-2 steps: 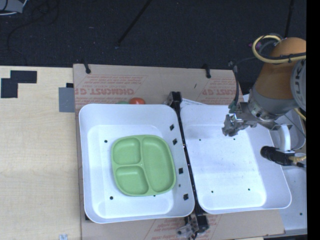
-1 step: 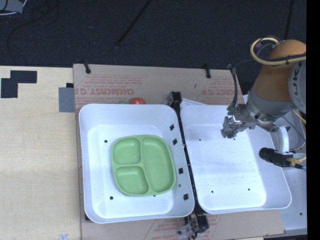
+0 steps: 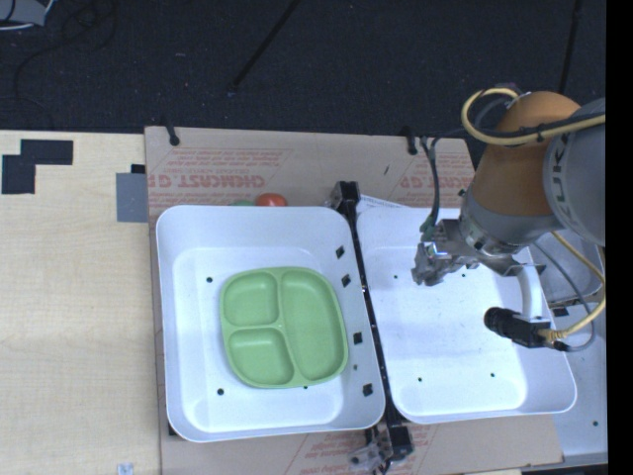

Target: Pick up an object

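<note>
Nearest edge of the bench: brown cardboard sheet (image 3: 326,453) under both bins, printed red text showing at its front and back strips. Left bin (image 3: 188,265) holds a light green divided plate (image 3: 284,326), lying flat, roughly centred, slightly toward the divider between the bins. Plate is a rounded rectangle with three compartments: two smaller ones on its left side, one long one on its right. Matte plastic look, nothing in it. Right bin (image 3: 465,384) has the arm over it: gripper (image 3: 432,266) sits above the upper-left part of that bin's floor, pointing down, well apart from the plate and on the other side of the divider. Can't tell how the gripper is set from this angle, and nothing is visible in it. Grey arm with orange band (image 3: 519,156) comes in behind it. Farther back, a small red-orange object (image 3: 270,201) just beyond the left bin's back rim, on the cardboard.
</note>
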Tool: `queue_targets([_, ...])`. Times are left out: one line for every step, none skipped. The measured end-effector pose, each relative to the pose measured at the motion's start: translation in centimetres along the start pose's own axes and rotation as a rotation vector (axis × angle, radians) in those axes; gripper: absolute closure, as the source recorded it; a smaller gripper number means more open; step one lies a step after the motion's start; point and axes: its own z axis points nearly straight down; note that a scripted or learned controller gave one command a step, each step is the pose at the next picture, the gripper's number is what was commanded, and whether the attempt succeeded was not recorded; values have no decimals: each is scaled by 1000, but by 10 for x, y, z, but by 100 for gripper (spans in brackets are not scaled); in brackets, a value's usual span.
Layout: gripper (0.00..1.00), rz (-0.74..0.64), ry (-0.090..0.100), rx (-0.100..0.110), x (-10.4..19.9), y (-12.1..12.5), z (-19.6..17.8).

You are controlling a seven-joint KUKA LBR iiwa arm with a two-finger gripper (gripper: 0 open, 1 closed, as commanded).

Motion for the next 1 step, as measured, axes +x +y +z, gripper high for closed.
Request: queue_targets([100, -3, 2, 0, 61, -16, -6])
